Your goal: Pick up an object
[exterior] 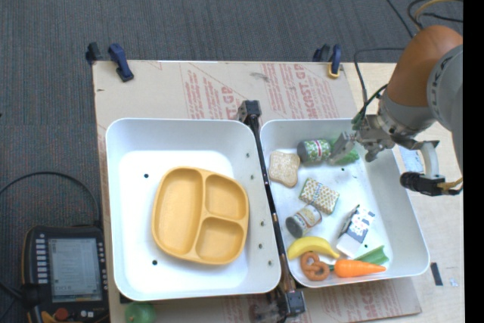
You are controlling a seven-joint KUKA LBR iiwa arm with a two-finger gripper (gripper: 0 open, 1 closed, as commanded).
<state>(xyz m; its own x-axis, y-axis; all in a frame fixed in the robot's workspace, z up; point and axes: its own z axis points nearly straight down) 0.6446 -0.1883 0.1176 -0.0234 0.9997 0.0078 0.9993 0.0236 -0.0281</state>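
The only lettering large enough to notice is red print on the cardboard sheet [227, 91] that lies under the two bins, along its far edge. The print stands upside down in the camera view, and no word of it can be read with certainty. The green can [314, 150], the small tin [303, 220] and the white carton [356, 229] in the right bin [408, 223] carry labels, but these are too small to make out. The screen of the handheld pendant [66, 268] at the near left is likewise unreadable.
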